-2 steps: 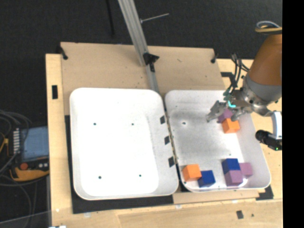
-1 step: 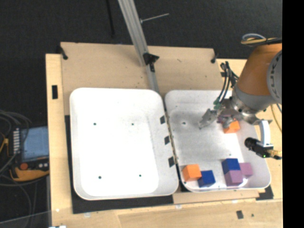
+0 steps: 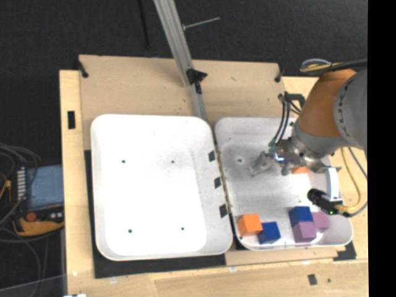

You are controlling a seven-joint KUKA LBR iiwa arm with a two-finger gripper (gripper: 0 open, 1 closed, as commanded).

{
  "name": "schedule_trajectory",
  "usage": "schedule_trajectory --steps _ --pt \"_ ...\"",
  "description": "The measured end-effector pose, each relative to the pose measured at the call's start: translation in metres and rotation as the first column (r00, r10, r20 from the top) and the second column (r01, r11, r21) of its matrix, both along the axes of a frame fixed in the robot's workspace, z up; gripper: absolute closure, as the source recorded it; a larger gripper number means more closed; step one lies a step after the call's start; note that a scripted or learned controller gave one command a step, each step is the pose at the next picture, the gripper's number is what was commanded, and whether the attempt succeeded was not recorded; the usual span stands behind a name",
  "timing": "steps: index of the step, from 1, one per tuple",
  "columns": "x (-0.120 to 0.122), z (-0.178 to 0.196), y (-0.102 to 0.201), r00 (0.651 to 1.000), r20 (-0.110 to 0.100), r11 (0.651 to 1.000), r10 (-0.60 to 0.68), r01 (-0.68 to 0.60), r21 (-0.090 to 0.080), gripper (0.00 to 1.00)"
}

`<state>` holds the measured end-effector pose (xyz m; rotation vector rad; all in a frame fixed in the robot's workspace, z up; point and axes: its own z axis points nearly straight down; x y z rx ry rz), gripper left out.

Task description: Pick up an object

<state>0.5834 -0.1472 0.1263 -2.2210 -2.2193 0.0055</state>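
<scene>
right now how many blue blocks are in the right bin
2. One small blue block beside the orange block at the near edge; one larger blue block behind the purple block. The arm may hide others.

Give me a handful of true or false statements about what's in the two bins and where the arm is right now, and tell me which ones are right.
1. The blocks all lie in the right bin. True.
2. The orange block sits in the left bin. False: it lies near the right bin's front edge, beside a small blue block.
3. The end effector is over the right bin. True.
4. The end effector is touching the purple block. False: that block lies apart from it, by the front edge, next to a larger blue block.
5. The arm reaches in from the view's left. False: it comes in from the right.
</scene>
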Motion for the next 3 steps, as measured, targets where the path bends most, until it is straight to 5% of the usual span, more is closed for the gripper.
schedule_trajectory --steps 1,2,3 --pt "0.001 -0.028 -0.002 1.000 0.007 1.000 -0.002 0.002 -0.002 0.00" --pt "0.002 -0.017 -0.002 1.000 0.011 1.000 -0.009 0.009 0.000 1.00" --pt "0.010 0.044 0.002 1.000 0.012 1.000 0.004 -0.004 0.000 1.00"
